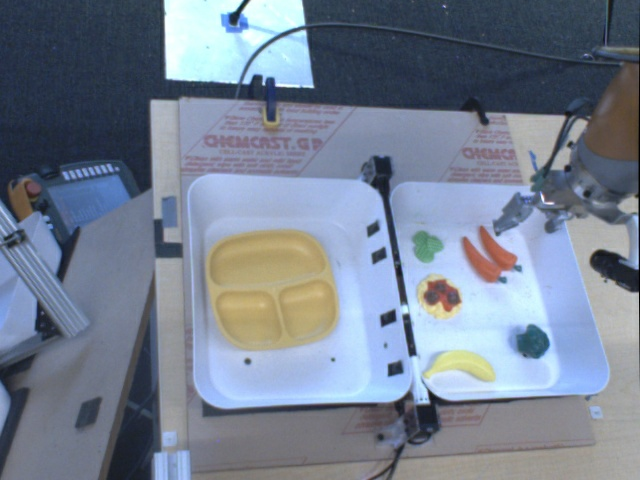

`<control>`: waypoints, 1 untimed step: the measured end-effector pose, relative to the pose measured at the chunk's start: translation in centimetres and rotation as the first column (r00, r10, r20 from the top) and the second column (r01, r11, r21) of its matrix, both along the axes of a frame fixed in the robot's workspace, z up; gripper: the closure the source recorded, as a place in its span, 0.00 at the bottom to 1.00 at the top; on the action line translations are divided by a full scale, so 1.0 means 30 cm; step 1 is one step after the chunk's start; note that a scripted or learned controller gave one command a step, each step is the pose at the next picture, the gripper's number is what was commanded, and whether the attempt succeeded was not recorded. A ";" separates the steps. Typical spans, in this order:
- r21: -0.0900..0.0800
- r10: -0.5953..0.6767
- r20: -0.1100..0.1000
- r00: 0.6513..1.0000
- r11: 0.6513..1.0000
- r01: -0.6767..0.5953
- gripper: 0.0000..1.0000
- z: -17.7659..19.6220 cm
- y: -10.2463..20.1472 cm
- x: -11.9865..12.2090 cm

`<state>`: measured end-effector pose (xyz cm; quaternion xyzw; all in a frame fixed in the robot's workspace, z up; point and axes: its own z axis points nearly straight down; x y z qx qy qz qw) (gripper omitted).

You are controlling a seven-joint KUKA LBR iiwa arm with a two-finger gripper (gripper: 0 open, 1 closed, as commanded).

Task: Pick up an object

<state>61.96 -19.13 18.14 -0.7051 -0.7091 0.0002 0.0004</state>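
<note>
Arm reaches in from the right and hangs over the far right corner of the right bin. Gripper sits above bare bin floor, just right of the two orange carrots. Nothing lies between its fingers. How far they stand apart I cannot tell from this angle; the metal parts blur together.

Candidates, all in the right bin:
- carrots, nearest the gripper, lying side by side and touching
- green piece, toward the divider
- pizza round, mid-bin
- banana, by the near wall
- dark green lump, near right

Left bin holds a yellow tray with three compartments; well apart from the gripper.

Step in hand, as I judge it: approach, target not yet fixed. The carrots look the shortest move. To do it well, the fingers should straddle one carrot across its narrow width, not along its length, and come down centred on it. Since the pair touch, a finger may land between them or push both aside; taking the outer carrot from its free side seems safer. The pizza round is flat and would likely be harder to grip.
</note>
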 end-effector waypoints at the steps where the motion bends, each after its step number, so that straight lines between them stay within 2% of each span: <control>1: 0.000 -0.005 0.000 1.000 1.000 0.005 0.00 -0.200 -0.012 -0.016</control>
